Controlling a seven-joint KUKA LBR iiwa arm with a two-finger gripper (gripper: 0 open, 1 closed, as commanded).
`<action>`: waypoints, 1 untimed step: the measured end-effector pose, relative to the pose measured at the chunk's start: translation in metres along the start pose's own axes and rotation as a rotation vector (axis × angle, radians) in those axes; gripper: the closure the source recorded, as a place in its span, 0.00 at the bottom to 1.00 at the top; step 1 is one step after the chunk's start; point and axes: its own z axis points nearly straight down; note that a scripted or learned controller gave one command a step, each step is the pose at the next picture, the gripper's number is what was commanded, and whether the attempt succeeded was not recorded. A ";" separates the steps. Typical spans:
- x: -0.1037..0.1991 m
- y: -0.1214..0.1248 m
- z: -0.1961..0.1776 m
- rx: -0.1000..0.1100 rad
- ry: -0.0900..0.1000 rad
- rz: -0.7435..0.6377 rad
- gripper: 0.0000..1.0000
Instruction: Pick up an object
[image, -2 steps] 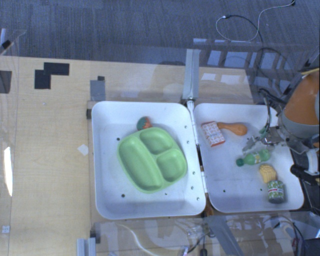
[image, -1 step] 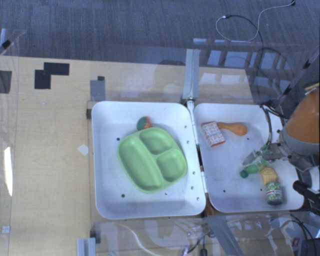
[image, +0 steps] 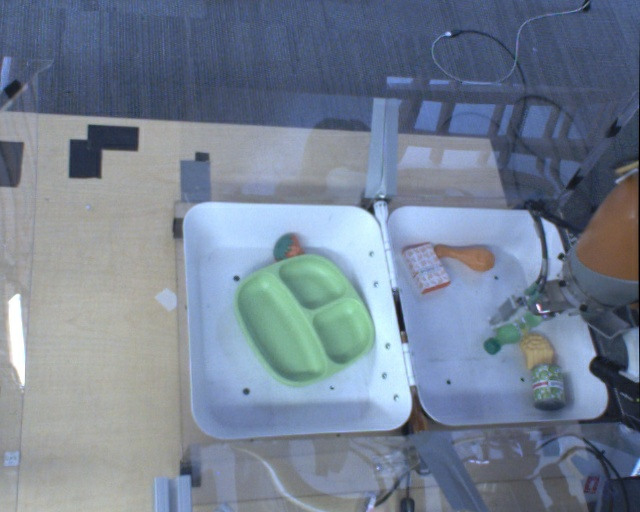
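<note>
Camera view: tool (image: 522, 303) low in right bin (image: 470, 385), over green bottle (image: 506, 335); grip state unclear. Could slip, nudging yellow toy (image: 538, 349) nearby.

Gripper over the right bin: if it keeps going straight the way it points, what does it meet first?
The gripper points down and leftward at the small green bottle lying right below its tip, so that is likely first contact. A yellow toy sits close beside it. Height above the bottle is unclear from this slanted view.
</note>
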 end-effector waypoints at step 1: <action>0.072 0.032 -0.035 0.019 0.008 0.098 1.00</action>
